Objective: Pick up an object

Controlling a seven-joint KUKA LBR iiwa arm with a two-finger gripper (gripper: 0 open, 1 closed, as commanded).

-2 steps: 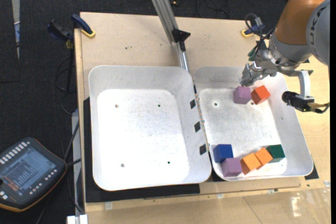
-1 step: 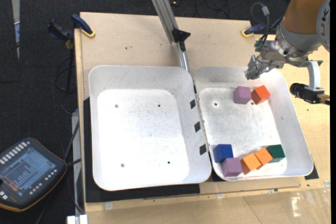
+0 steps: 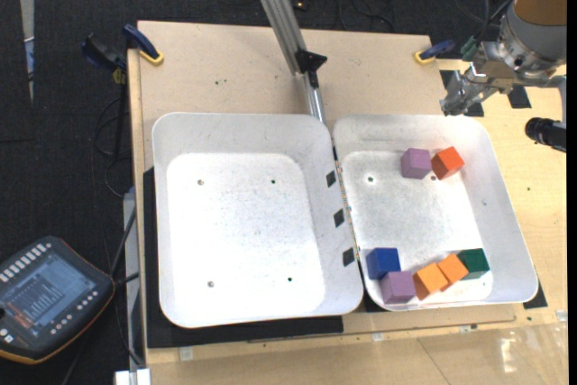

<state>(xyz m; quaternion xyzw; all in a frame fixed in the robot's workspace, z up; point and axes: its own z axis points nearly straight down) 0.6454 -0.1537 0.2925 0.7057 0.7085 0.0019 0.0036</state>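
Above the far right corner of the right bin (image 3: 505, 194), the pincer (image 3: 462, 95) hangs over the bench (image 3: 234, 68), holding nothing; how far it is spread I cannot tell. Nearest to it lie the purple cube (image 3: 416, 162) and the orange cube (image 3: 447, 161), touching side by side near the bin's far wall, down and slightly left of the pincer as the camera sees it. By my judgement a short reach toward the camera and a descent would bring it over the orange one.
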